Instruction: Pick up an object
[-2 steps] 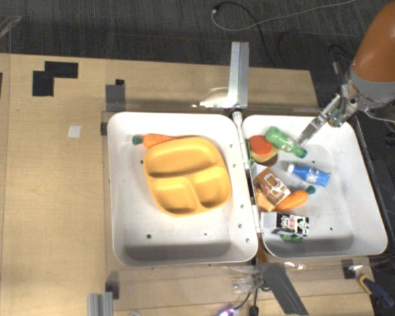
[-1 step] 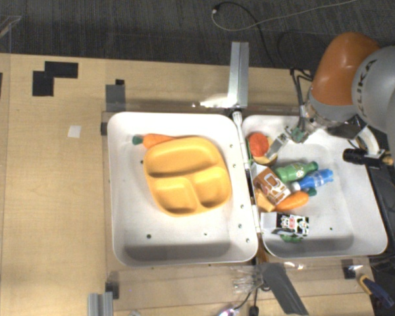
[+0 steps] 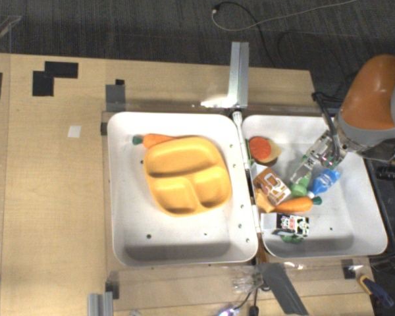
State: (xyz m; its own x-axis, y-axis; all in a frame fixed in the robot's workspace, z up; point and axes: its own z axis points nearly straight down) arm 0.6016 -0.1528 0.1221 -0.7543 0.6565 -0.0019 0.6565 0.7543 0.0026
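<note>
Gripper (image 3: 307, 170) low in the right bin (image 3: 355, 242), right of frame.
Its finger spread is unclear among clutter; a blue bottle (image 3: 324, 180) sits just beside it, partly hidden.

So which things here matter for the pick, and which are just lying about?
In play: two-finger gripper, blue plastic bottle, orange toy carrot, brown printed packet, all in the right white bin.
Lying about: yellow divided tray, left white bin.
</note>
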